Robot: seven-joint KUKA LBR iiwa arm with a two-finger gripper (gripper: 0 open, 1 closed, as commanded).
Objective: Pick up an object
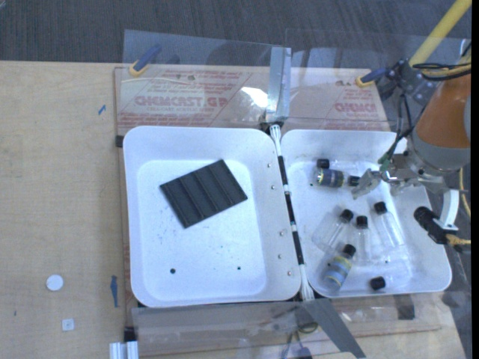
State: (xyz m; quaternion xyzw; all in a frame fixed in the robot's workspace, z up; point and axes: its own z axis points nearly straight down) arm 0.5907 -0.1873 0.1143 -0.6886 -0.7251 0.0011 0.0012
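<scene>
The right bin [441, 275] holds several small clear vials with black caps. One with a yellowish label [330, 176] lies near the bin's back left. A clear vial [334, 230] and another vial [388, 226] lie in the middle. A vial with a blue and yellow label [338, 268] lies near the front. My gripper [369, 182] hangs low over the right bin's back part, just right of the yellowish vial, on the grey arm with its orange band [445, 114]. Nothing shows held in it.
A dark ribbed slab [203, 192] lies tilted in the left bin [142, 275]. Loose black caps [377, 283] lie in the right bin. A divider rail [288, 208] runs between the bins. Clear plastic sheets [202, 88] and clamps stand behind them.
</scene>
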